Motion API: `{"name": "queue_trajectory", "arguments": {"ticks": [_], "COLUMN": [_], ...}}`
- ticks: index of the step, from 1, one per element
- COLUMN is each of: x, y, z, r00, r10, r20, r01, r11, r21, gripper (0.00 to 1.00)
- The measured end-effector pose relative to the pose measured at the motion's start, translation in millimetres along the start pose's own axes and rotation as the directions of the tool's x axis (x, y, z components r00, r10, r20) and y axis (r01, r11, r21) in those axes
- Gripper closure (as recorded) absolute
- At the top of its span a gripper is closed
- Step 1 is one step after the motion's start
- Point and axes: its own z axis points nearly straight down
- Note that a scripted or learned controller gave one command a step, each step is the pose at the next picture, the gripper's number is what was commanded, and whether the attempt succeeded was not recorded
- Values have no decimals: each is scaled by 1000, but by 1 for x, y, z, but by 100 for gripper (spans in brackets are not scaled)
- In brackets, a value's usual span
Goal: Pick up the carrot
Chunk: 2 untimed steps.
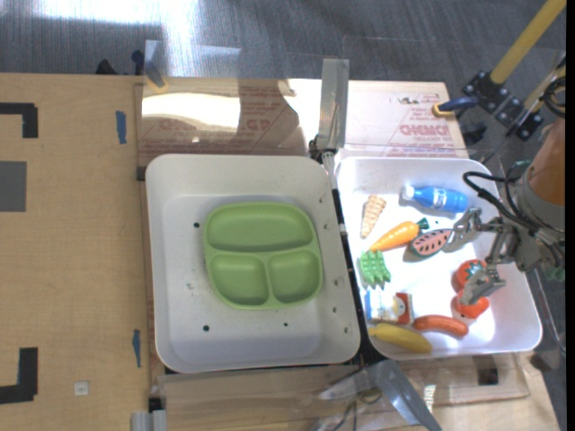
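Observation:
The carrot (395,236), orange with a green top, lies tilted in the middle of the right bin (521,330). A watermelon slice (429,241) sits just to its right. My gripper (474,259) reaches in from the right, to the right of the watermelon slice and well apart from the carrot. Its fingers are spread open, one fingertip (464,231) near the watermelon, the other (486,286) over a red round toy (467,305). Nothing is held between them.
Around the carrot lie a blue bottle (437,198), a cone-shaped toy (372,214), a green leafy toy (374,268), a small box (393,307), a banana (401,337) and a red sausage (440,325). The left bin (171,241) holds a green divided plate (263,252).

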Motion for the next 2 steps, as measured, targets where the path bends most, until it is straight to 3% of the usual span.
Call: {"name": "queue_trajectory", "arguments": {"ticks": [1,2], "x": [-50,-61], "y": [82,52], "z": [30,100], "r00": [985,939], "r10": [172,345], "r20": [0,6], "r01": [-172,-345], "r11": [985,939], "r21": [-3,-1], "gripper": [0,0]}}
